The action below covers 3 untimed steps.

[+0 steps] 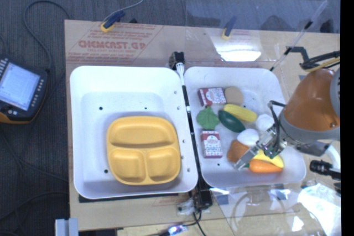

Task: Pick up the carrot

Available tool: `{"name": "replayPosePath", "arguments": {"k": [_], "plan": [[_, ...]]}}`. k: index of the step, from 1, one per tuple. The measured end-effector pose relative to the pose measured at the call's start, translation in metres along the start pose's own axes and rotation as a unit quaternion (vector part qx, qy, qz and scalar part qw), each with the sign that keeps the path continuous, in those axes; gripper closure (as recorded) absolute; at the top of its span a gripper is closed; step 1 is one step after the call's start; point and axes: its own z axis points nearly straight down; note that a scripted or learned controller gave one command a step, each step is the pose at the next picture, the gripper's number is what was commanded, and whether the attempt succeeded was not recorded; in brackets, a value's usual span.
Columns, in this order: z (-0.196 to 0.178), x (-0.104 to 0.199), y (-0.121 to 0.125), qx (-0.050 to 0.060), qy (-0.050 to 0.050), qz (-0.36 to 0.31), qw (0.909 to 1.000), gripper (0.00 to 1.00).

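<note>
Quick count: two shallow white plastic bins, the left bin (88, 119) and the right bin (271, 83). One yellow three-compartment plastic tray (144, 149) in the left bin. The right bin has two small red-and-white cartons (212, 96) (211, 144), one orange toy carrot (264, 167), one yellow corn cob (240, 113), one dark green oval vegetable (231, 121), one flat green leafy piece (207, 118), one white egg-shaped thing (247, 137), and one brown rounded piece (238, 150). One handheld screen pendant (19, 90) lies off to the left on the floor.

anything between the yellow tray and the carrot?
Yes, in the camera view: going right from the yellow tray, the rims where the two bins meet, a red carton, then a brown-orange piece just left of the carrot.
</note>
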Motion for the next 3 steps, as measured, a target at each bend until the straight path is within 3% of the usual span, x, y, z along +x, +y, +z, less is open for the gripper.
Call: {"name": "replayPosePath", "arguments": {"k": [1, 2, 3], "plan": [[-0.0126, -0.0032, 0.0034, -0.005, -0.007, 0.001, 1.0000, 1.00], [-0.0039, -0.0008, 0.0063, -0.004, -0.009, -0.182, 0.9833, 1.00], [-0.0109, 0.0000, -0.0007, 0.000, 0.000, -0.234, 0.9722, 1.00]]}}
